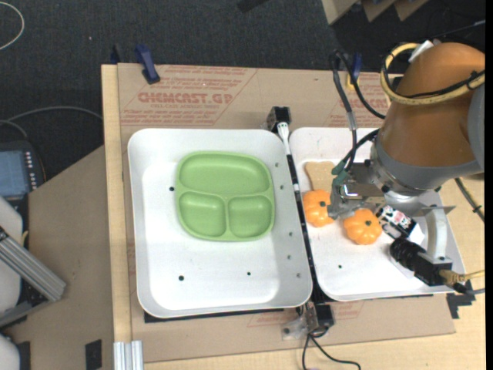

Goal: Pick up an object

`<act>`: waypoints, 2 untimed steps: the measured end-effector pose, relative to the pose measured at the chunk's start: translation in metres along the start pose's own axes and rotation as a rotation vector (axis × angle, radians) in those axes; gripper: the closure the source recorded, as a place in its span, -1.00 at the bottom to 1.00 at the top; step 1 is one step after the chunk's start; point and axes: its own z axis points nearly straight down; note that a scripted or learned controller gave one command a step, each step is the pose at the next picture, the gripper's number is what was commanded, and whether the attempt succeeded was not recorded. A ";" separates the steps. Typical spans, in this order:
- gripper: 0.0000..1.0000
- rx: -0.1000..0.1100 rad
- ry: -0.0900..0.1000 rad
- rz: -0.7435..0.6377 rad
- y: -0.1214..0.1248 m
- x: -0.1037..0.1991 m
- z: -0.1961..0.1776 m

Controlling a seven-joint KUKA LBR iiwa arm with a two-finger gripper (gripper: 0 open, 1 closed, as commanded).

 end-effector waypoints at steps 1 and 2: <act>1.00 -0.004 0.001 0.004 0.014 -0.084 0.093; 1.00 -0.031 -0.007 0.003 0.002 -0.151 -0.065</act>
